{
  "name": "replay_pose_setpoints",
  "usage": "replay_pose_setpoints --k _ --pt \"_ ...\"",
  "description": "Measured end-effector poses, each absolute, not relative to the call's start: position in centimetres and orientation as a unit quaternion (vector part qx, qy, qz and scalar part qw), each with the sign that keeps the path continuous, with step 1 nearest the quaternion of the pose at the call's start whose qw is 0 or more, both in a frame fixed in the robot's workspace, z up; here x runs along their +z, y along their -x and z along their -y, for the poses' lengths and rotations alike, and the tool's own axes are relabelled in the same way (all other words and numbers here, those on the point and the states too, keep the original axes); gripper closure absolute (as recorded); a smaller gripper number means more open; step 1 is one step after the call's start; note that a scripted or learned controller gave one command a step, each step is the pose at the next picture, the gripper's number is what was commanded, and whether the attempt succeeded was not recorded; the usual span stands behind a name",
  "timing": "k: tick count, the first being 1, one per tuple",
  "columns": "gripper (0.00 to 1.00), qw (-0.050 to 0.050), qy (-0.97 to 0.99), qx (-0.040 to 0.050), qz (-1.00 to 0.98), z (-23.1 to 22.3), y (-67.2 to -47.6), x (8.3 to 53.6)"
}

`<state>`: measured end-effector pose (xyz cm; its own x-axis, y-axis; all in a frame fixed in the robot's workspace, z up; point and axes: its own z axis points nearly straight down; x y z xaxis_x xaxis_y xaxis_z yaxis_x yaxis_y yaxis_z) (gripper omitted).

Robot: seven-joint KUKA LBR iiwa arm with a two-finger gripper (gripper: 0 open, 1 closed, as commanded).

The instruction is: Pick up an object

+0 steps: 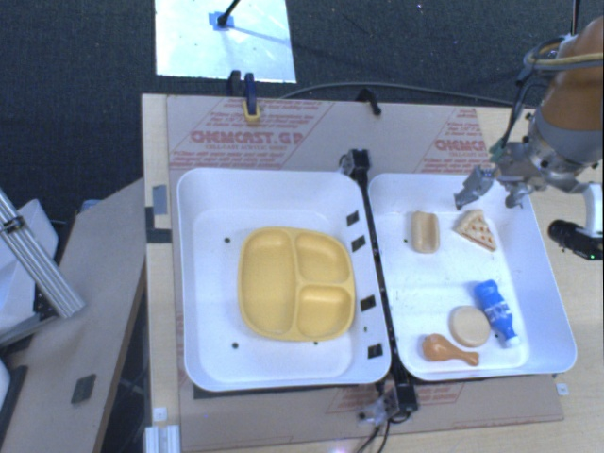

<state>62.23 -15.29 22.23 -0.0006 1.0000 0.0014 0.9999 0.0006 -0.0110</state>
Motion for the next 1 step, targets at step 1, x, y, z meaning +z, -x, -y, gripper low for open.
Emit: replay_pose_setpoints --k 1 --pt "0.0 -0.001 0.706 -0.0003 0.708 15.24 -62.47 23.04"
